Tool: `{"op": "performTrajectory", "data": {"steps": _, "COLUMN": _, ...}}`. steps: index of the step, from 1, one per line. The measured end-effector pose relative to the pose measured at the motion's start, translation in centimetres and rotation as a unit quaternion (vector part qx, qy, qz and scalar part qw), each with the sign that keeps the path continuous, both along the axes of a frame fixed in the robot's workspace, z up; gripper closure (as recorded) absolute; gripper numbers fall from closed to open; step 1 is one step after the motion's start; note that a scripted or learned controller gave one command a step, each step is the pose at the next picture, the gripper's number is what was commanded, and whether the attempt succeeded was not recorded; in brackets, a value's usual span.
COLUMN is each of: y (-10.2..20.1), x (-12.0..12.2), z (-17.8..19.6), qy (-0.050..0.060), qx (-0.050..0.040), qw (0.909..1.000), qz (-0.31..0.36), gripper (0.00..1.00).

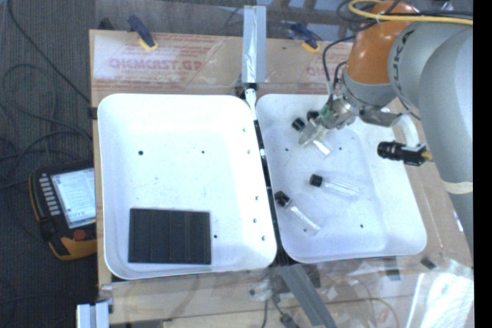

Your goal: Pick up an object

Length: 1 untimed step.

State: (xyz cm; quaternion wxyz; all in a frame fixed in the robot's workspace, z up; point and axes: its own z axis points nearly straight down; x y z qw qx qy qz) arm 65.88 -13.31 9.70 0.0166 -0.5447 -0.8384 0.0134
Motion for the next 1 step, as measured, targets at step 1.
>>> {"op": "performTrajectory", "data": {"steps": 1, "y": 7.61, "x": 0.97, "z": 8.66, "qy": -0.021, "qx": 0.0015, "qw": 0.9982, "qz": -0.056, "gripper": 1.00}}
